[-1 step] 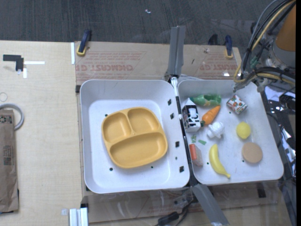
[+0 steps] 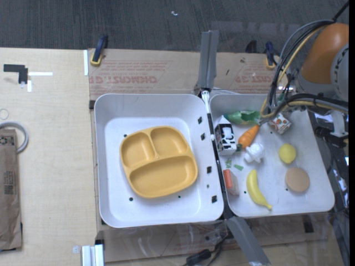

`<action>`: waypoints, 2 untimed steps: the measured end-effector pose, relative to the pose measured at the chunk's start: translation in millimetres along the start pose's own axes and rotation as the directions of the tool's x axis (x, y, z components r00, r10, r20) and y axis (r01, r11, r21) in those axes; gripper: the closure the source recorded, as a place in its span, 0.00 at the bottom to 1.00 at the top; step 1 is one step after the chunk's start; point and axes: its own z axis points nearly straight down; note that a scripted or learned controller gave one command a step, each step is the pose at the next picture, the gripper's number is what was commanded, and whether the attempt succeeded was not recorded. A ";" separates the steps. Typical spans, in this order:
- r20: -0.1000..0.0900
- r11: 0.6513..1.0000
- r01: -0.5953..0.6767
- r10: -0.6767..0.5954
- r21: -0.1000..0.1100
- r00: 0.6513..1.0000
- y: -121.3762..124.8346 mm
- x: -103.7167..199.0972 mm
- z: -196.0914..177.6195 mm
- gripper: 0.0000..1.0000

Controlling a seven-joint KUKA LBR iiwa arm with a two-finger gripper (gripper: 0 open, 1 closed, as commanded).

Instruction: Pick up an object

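My arm (image 2: 327,49) reaches in from the right, its orange band high over the far right corner of the right bin (image 2: 310,204), with a bundle of cables looping down beside it. My hand is lost behind those cables and the wrist, so I cannot tell how it stands.

Beneath me in the right bin lie a banana (image 2: 256,189) near the front, a yellow lemon (image 2: 287,153) and a tan round piece (image 2: 297,179) to its right, a carrot (image 2: 249,136) slanting beside a green leafy item (image 2: 242,116), a small white object (image 2: 254,153), and a little box (image 2: 280,124) close to the cables.

The left bin (image 2: 111,204) holds a yellow divided plate (image 2: 158,161), lying flat.
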 end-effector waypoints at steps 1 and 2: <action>-0.001 1.000 -0.009 0.009 0.001 1.000 -27.7 23.1 -57.3 0.00; 0.018 0.904 0.426 -0.426 -0.014 0.904 -14.2 55.0 -4.0 0.00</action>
